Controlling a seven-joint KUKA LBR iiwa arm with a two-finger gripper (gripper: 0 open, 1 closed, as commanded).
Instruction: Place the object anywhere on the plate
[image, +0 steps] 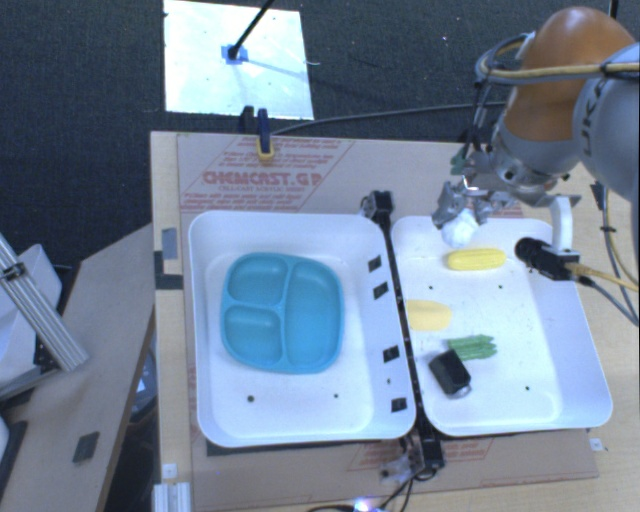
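Camera view: wooden bench (300, 165) (dark carpet (80, 120))

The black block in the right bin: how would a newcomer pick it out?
Start at the right bin. Near its front edge, by the divider, lies the black block, just below the green beans. It is the bin's one dark item; the others are yellow, green or white.

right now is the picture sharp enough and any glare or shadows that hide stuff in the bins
Camera view: evenly lit and soft overall; the blue plate and yellow corn read clearly. The white object at the gripper blends into the bright right bin; the black object shows little detail. Shadows are faint.
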